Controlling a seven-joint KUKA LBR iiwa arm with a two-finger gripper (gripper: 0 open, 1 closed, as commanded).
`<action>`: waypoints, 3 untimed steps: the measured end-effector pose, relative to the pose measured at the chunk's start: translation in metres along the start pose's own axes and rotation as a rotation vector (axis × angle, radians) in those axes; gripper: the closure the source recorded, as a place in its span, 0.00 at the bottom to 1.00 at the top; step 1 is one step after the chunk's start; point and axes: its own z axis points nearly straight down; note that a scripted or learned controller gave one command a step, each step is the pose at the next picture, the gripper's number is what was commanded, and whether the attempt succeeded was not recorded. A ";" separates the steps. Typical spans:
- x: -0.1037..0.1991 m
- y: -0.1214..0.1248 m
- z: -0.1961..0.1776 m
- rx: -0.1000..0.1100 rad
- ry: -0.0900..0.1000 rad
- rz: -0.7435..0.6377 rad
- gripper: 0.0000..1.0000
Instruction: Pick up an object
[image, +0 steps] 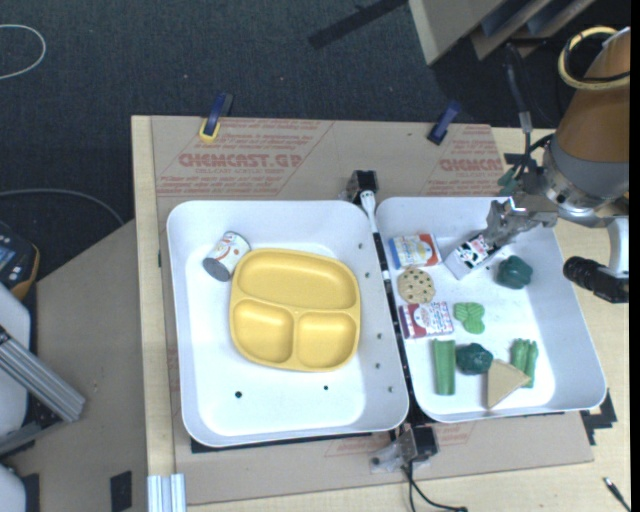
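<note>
Cardboard (250, 160) reads "CHEMCAST" | jaws (492, 232) clenched on black-and-white carton (472, 254) over right bin (570, 330)

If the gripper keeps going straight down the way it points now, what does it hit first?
Most likely the small black-and-white carton lying in the right bin: the gripper points down and leftward at it. Height above it is unclear from this slanted view, so the dark green piece alongside could be grazed.

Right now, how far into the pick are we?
Done: the arm has reached into the right bin, claw low over its back corner. In hand: it sits right at the black-and-white carton, but a grip isn't visible. Left: closing on it and lifting. The cookie and green toys lie untouched.
</note>
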 end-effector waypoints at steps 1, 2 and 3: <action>0.047 -0.014 -0.001 0.009 0.004 -0.003 1.00; 0.084 -0.041 -0.007 0.009 0.004 -0.002 1.00; 0.114 -0.057 -0.006 0.010 0.004 -0.002 1.00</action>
